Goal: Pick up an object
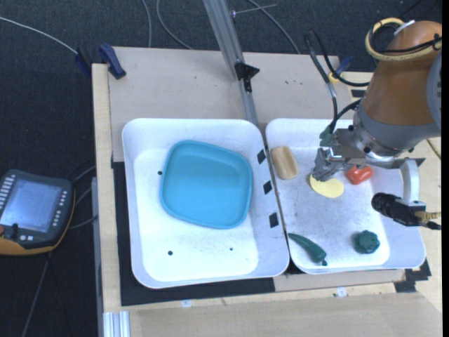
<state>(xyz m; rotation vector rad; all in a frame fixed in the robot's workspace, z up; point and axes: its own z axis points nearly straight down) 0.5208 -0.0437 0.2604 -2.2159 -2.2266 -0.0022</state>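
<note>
Nearest the camera, a green pepper (309, 247) and a dark green lump (365, 241) are seen lying in the right bin (337, 264); further back, the gripper (325, 166) is lowered beside a flat yellow piece (328, 187); its state cannot be told; nothing is judged lifted yet; a blue plate (206, 183) is held by the left bin (140, 258).

smooth plastic blue plate (207, 183); white bins (140, 209) matt, perhaps speckled.

Light: bright and even, from above.
Shadows: soft and short.
Glare: the white bins (140, 146) look slightly washed out.
Sharpness: a little grainy.
</note>
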